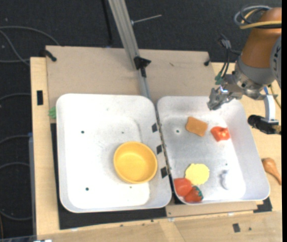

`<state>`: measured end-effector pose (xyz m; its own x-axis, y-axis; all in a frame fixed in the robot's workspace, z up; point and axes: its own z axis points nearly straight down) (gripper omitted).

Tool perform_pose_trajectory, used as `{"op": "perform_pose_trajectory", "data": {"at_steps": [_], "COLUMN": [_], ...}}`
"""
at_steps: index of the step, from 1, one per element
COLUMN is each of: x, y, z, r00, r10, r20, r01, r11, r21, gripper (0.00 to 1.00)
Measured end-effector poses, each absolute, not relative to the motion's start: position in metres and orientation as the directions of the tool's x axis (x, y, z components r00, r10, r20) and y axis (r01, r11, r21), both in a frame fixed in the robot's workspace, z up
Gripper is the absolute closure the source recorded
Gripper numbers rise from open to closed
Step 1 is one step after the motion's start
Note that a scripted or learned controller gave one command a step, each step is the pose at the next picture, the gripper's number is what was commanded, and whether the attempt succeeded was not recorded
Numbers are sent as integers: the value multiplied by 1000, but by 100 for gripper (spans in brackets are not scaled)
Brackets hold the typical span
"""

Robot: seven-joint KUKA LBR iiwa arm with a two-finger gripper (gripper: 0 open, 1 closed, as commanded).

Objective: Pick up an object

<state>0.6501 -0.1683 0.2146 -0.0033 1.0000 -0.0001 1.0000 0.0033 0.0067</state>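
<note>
The tool [217, 101] hangs above the far edge of the right bin [244, 135], near that bin's far right corner, and nothing shows between its tips. Whether it stands apart or together I cannot tell from this slant, since the grey wrist hides most of it. Just below it in the view lies an orange-brown block [197, 126], and beside that a small red piece [220, 133], the two close but apart. Nearer the front of the same bin sits a flat yellow disc [197, 173], with a red strawberry-like toy [187, 190] touching the front wall by the left corner. A small grey object [224, 178], too faint to name, lies to the right of the disc. In the left bin [82, 115] a yellow bowl [135, 162] stands upright near the dividing edge. Both bins rest on the bench [103, 69].
</note>
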Motion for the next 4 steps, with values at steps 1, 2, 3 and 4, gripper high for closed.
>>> {"op": "perform_pose_trajectory", "data": {"at_steps": [1, 2, 3, 4], "x": [652, 629, 603, 588], "y": [-169, -113, -70, -23], "z": [270, 261, 265, 250], "r00": [-4, -6, -7, -6], "r10": [1000, 1000, 1000, 1000], "r20": [-1, 0, 2, 0], "r01": [1000, 1000, 1000, 1000], "r11": [4, 6, 7, 6], "r21": [8, 1, 0, -1], "gripper": [100, 100, 100, 100]}}
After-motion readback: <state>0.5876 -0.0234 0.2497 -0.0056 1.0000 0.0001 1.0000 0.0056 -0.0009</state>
